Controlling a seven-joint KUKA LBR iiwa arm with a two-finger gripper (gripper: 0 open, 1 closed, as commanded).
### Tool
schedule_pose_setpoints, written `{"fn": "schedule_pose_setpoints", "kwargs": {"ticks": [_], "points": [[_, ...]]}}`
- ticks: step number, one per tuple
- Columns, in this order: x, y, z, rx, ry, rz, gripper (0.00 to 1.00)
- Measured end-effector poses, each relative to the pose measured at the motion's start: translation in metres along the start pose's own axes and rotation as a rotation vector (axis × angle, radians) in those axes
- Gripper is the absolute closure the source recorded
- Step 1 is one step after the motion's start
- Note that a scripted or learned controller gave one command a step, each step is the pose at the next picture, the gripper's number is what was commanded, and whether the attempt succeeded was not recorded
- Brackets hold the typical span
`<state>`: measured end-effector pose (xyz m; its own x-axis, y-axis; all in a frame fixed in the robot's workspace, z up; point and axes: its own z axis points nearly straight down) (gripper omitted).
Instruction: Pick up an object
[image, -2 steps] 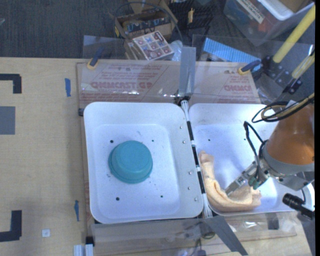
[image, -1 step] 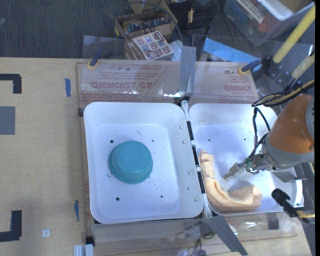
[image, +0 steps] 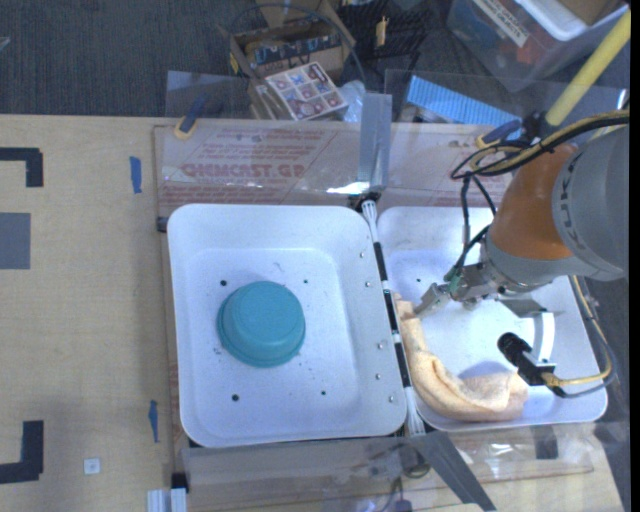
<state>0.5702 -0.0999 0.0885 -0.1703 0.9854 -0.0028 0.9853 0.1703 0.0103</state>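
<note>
Cloth (image: 450, 385), tan and crumpled, is what we take as the nearest thing to pick: it lies in the right bin (image: 420, 240), curving from that bin's left wall down along its near edge. We see the gripper (image: 432, 297) low over the bin's middle left, just above the cloth's upper end, and we cannot tell whether it is released, clenched or grasping anything. Nothing visibly sits in it, and the cloth rests on the bin floor. We see the arm (image: 590, 200) come in from the right, its grey body bent downward with the orange band (image: 530, 215) above the wrist, and black and yellow cables looping around it. A black cylindrical part (image: 522, 355) with a white bracket hangs off the wrist toward the near right corner of the bin. In the left bin (image: 190, 240) we find a teal bowl (image: 262, 322) turned upside down, left of centre, well apart from the cloth. Both bins sit side by side on a pale wooden bench (image: 80, 300) marked with black squares and bits of blue tape. Behind the bins we see a clear plastic sheet (image: 260, 165) with red lettering, then a dark floor with a cardboard box (image: 290, 55) of clutter.
</note>
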Motion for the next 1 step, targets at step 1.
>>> {"fn": "schedule_pose_setpoints", "kwargs": {"ticks": [1], "points": [[-0.0718, -0.0184, -0.0785, 0.009, 0.001, 0.038, 0.0]]}}
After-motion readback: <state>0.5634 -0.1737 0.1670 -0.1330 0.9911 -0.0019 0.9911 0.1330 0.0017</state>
